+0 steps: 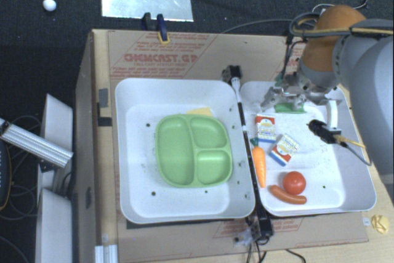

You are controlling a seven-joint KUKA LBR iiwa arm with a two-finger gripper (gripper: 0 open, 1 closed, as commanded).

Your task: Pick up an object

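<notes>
Nearest the camera, a sausage (287, 194) lies along the front of the right bin (357, 185), with a tomato (295, 182) touching it just behind and a carrot (259, 166) lying lengthwise by the wall shared with the left bin (132, 151). Behind these sit two small cartons, one tilted (285, 149) and one squarer (265, 129), near each other but apart. All look like light toy food: the tomato smooth, round and apt to roll or slip, the sausage and carrot slim and hard, best pinched across their narrow middle, the cartons flat-sided and stiff, easiest to take across their short width. A green item (289, 108) lies at the back of the right bin, right under the gripper (287, 97), which hovers low over it; I cannot tell whether the fingers are wide or narrow, and nothing visibly sits between them. In the left bin rests a glossy green tray (192, 150) with three compartments, a yellow piece (200, 112) peeking from behind it
</notes>
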